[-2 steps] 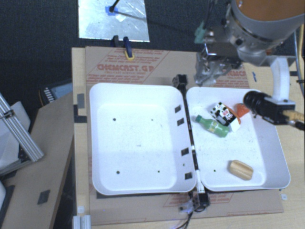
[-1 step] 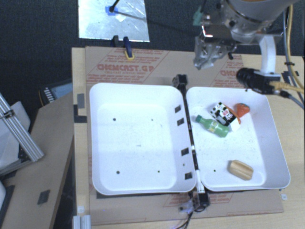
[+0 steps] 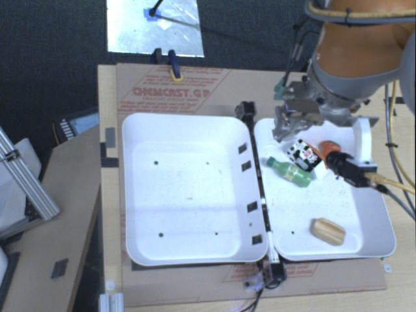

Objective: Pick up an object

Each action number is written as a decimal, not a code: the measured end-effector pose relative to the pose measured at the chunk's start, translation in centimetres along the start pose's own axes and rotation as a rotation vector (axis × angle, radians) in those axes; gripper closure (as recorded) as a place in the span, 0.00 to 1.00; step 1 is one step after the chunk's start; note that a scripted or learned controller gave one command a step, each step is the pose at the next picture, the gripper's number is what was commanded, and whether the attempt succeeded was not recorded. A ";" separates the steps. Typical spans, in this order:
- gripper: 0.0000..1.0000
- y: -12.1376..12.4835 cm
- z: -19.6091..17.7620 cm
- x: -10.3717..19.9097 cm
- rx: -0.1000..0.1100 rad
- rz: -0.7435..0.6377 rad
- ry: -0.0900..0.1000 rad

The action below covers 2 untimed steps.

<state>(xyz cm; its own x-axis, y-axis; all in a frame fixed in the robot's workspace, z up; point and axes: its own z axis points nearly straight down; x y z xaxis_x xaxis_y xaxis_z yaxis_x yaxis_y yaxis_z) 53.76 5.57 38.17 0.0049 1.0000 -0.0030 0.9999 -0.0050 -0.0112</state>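
- Arm, grey with orange band, enters from the right and hangs over the upper part of the right bin.
- Gripper sits low over the bin's upper left corner, near the divider between the two bins. Whether it is apart or together: cannot tell; nothing is seen clamped in it.
- Green bottle lies on its side on the right bin floor, just below the gripper, cap end toward the divider.
- Black-and-white block lies touching the bottle's upper side, just right of the gripper.
- Orange object lies beside that block, partly hidden by the arm's black fitting.
- Tan oblong piece rests near the bin's lower edge, well apart from the others.
- Left bin lies beside the right one, on cardboard sheet.
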 end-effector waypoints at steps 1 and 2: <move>1.00 -0.5 -3.7 5.9 -0.016 -0.014 0.006; 1.00 3.7 4.9 9.0 -0.005 -0.010 0.002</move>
<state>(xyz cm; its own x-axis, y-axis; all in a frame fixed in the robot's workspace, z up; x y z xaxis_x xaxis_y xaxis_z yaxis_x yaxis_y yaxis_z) 57.48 14.52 33.20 -0.0055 1.0000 -0.0011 1.0000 0.0055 -0.0057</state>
